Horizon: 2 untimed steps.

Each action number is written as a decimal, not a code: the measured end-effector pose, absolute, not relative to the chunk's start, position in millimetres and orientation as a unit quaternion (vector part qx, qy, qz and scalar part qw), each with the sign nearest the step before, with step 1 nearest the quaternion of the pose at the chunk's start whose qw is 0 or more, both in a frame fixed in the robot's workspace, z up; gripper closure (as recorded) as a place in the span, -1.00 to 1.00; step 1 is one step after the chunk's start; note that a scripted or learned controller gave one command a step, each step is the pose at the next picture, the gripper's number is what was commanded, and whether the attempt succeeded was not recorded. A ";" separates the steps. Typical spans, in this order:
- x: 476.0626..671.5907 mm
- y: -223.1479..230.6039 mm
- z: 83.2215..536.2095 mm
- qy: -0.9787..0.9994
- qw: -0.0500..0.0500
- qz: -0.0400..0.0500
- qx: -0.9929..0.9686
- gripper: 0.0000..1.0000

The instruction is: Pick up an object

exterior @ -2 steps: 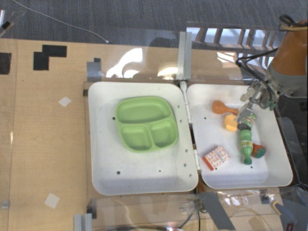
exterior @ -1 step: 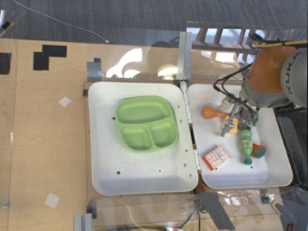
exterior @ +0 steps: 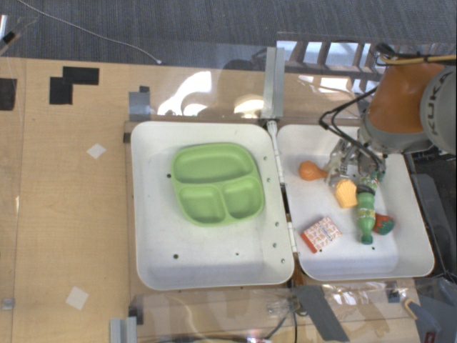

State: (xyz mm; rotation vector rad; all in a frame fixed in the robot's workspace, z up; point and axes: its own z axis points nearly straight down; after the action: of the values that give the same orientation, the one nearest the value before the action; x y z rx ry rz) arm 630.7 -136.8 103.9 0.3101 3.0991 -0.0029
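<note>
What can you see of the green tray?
The green tray is a light green, plastic-looking divided plate with rounded corners and a raised rim. It has three compartments: one long one along the far side, two smaller ones along the near side. It lies flat and upright, slightly rotated, around the middle of the left bin, resting on the bin's floor. All three compartments look bare. Nothing else touches it.
</note>
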 end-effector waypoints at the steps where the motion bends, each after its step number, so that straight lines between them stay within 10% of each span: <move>1: 650.4 -84.9 88.7 0.908 0.005 0.002 0.418 1.00; 2: 661.2 29.6 191.3 0.876 0.006 0.005 0.482 1.00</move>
State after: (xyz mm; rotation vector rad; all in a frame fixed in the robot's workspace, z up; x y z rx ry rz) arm 661.2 29.6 191.3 1.5089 2.7420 0.0170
